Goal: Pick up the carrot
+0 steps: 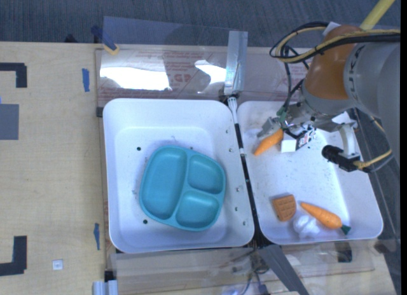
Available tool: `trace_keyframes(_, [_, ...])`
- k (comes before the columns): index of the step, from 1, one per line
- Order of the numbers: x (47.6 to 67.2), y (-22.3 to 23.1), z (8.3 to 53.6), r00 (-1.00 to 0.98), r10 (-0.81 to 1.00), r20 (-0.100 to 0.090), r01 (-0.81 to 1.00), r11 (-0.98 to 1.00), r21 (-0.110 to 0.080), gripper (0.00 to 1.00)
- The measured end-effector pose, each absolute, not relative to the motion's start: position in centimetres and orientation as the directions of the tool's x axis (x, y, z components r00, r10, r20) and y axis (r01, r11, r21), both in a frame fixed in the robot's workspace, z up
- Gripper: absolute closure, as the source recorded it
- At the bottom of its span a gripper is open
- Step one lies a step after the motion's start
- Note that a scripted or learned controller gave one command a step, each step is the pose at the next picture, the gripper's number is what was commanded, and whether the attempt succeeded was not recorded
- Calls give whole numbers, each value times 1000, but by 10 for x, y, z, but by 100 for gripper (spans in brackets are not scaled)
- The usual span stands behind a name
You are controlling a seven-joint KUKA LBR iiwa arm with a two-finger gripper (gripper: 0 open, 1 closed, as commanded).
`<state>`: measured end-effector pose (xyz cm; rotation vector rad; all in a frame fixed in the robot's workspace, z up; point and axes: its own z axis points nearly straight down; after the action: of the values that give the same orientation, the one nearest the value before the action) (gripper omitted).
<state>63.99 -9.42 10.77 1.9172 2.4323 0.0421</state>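
Observation:
An orange carrot [268, 142] hangs tilted over the upper left of the right bin [356, 185], its thin tip pointing down-left toward the divider. Its thick end sits between the fingers of my gripper [284, 130], which is shut on it under the grey wrist with the orange band [327, 71]. A second carrot with a green stub [323, 215] lies flat near the right bin's front right corner, well away from the gripper.
A tan cracker-like piece [284, 206] and a small white lump [306, 225] lie beside the second carrot. A teal divided plate [183, 187] rests in the left bin [121, 160]. Black and yellow cables [346, 157] trail off the wrist over the right bin.

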Motion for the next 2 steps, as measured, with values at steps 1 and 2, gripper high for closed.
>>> trace_keyframes(1, [637, -97, 107, -291, 957, -20, 955, 292, 47, 0])
trace_keyframes(2, [629, -100, 86, -187, 982, -2, 982, 187, 5, 0])
